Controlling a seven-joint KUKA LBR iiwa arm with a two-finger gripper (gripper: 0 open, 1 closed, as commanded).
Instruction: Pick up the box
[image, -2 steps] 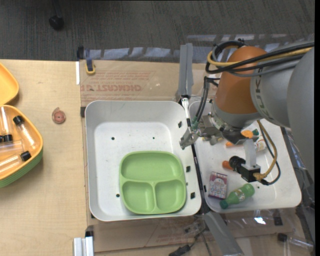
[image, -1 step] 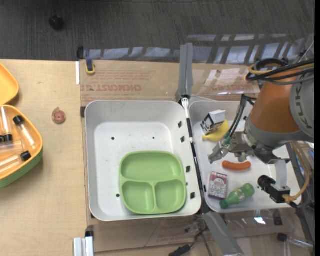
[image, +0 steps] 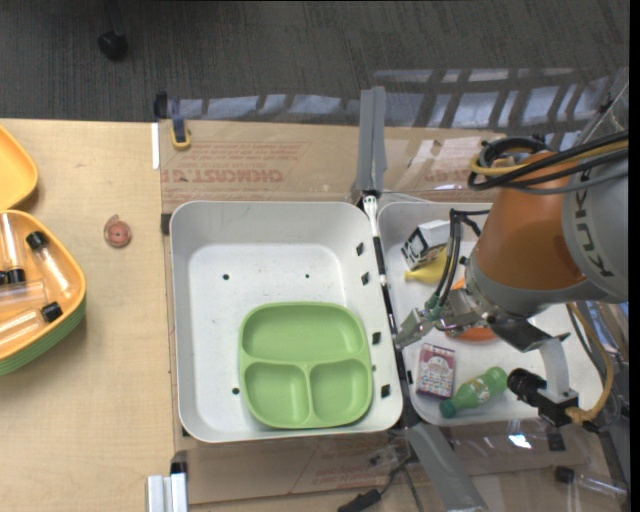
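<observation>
A small pink patterned box (image: 436, 370) lies flat near the front of the right bin (image: 400, 215). My gripper (image: 430, 320) hangs low in that bin under the orange band of the arm (image: 525, 245). It is just behind the box and a little to its left. Nothing can be seen held in it. A second small white box (image: 427, 238) sits at the back of the same bin, beside a yellow banana (image: 426, 266).
A green bottle (image: 476, 390) lies right of the pink box, touching or nearly touching it. An orange object (image: 478, 334) is half hidden under the wrist. The left bin (image: 200, 300) holds a green divided plate (image: 304, 365). Yellow trays (image: 30, 290) lie far left.
</observation>
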